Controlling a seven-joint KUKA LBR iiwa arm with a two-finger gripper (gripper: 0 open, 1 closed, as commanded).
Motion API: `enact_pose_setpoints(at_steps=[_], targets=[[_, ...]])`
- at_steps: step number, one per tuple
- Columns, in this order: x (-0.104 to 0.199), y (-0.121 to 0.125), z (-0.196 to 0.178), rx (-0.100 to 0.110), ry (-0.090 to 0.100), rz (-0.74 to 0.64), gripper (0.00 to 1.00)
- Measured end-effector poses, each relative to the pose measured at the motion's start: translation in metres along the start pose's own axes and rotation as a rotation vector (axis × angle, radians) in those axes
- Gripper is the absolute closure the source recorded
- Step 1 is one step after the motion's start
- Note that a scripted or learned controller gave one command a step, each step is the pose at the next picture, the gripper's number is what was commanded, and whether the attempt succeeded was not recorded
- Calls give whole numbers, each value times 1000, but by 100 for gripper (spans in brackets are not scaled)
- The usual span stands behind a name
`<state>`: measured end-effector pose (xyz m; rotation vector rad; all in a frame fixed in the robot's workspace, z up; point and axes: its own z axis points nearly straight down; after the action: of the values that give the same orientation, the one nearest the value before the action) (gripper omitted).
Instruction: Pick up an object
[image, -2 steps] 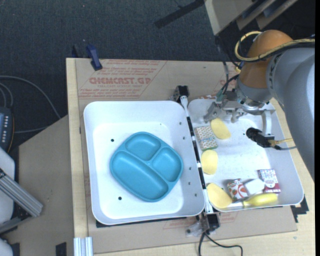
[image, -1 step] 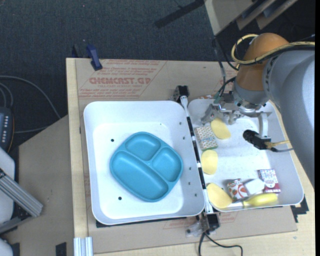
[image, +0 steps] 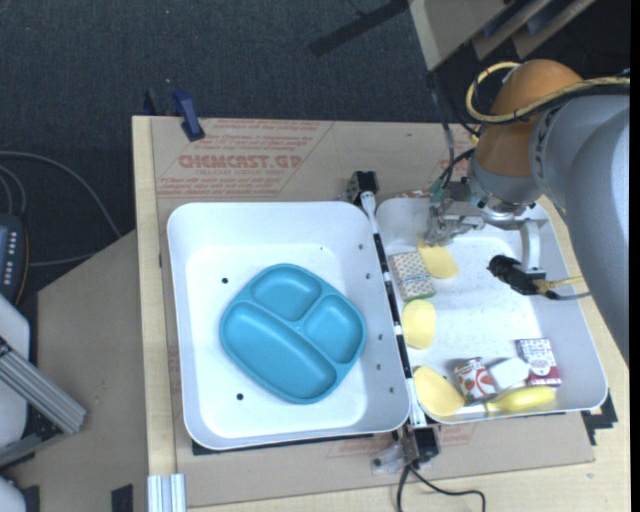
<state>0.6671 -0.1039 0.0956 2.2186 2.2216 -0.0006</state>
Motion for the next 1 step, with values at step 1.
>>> enact_pose_setpoints(at_steps=[1], targets=[[0, 0, 0, 1, 0, 0, 0]])
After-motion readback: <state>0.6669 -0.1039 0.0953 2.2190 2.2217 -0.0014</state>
